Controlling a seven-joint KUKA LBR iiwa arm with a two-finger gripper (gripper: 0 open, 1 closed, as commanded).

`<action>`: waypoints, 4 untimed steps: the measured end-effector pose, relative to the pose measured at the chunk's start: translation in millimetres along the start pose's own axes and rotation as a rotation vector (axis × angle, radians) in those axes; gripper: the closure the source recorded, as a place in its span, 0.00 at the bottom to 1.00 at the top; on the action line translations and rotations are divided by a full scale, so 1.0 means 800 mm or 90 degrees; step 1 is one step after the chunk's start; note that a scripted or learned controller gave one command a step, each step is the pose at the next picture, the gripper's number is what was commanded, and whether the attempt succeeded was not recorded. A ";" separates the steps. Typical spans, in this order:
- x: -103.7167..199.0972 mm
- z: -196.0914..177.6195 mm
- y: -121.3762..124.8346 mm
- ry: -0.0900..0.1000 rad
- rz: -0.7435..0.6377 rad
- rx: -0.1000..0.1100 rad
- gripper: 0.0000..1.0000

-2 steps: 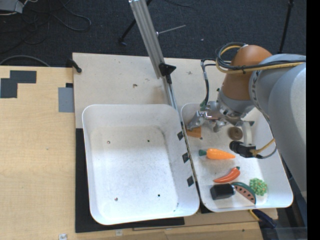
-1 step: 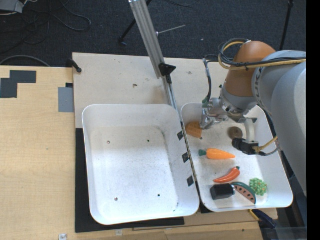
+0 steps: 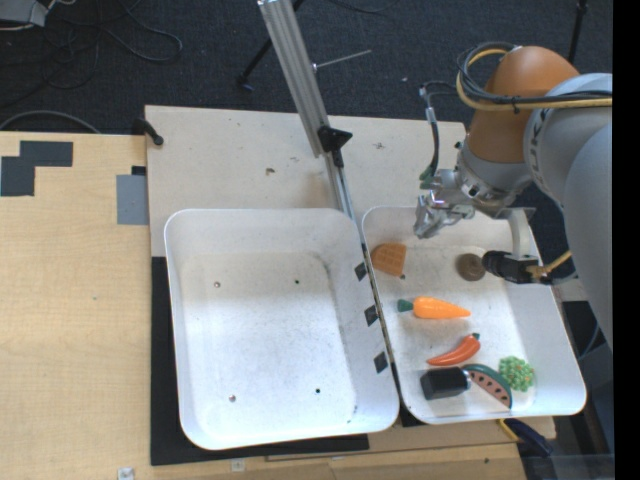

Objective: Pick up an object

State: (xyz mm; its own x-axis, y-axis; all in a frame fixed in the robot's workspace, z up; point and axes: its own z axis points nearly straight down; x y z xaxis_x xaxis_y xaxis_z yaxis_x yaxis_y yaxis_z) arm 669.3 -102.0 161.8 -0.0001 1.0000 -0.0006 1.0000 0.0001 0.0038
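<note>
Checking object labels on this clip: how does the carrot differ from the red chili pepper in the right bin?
The carrot is orange with a green stem end and lies level; the red chili pepper is red, slimmer, curved, and lies slanted. The carrot lies farther up the bin, the pepper nearer its front. Both are long toy vegetables lying loose in the right bin.

Grey arm with orange band enters from the right, wrist bent downward; end effector points down, hanging low.

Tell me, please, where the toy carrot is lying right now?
The carrot lies in the right bin, near its middle, below the brown wedge and above the red pepper.
</note>
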 end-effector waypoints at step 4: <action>0.139 -0.117 -0.007 0.002 -0.003 0.005 1.00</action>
State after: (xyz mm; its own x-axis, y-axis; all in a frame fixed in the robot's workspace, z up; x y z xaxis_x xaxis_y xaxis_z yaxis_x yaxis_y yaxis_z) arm 663.3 9.1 255.0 -0.0046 1.0000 0.0026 1.0000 0.0047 -0.0033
